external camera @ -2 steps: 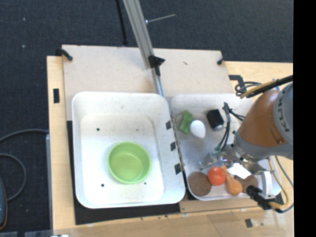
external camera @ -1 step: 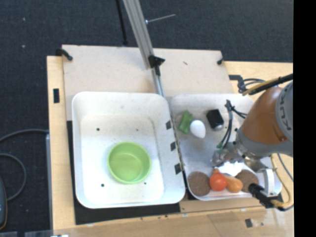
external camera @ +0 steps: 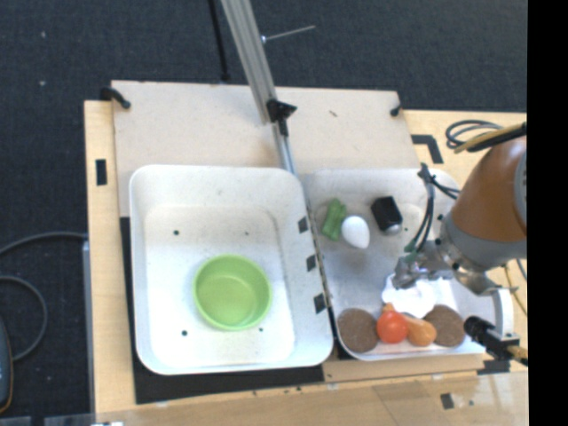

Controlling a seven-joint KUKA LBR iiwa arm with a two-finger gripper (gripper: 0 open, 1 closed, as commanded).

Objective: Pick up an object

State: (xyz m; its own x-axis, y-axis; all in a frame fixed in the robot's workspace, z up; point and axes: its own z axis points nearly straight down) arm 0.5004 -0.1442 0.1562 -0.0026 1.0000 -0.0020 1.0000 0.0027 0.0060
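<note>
The right bin [external camera: 364, 189] holds a green block [external camera: 334, 219], a white egg-shaped object [external camera: 356, 232], a black cube [external camera: 386, 213], two brown discs [external camera: 358, 328] [external camera: 446, 325], a red ball [external camera: 391, 327], an orange piece [external camera: 421, 331] and a white object [external camera: 417, 298]. My gripper [external camera: 414, 273] hangs low over the bin's right half, just above the white object and to the right of the egg. The orange-banded wrist [external camera: 488, 207] covers the bin's right wall.
A green bowl [external camera: 232, 292] sits in the left bin [external camera: 160, 211]. A metal pole [external camera: 253, 51] slants up from the divider between the bins. Cables [external camera: 470, 134] lie on the bench at the right.
</note>
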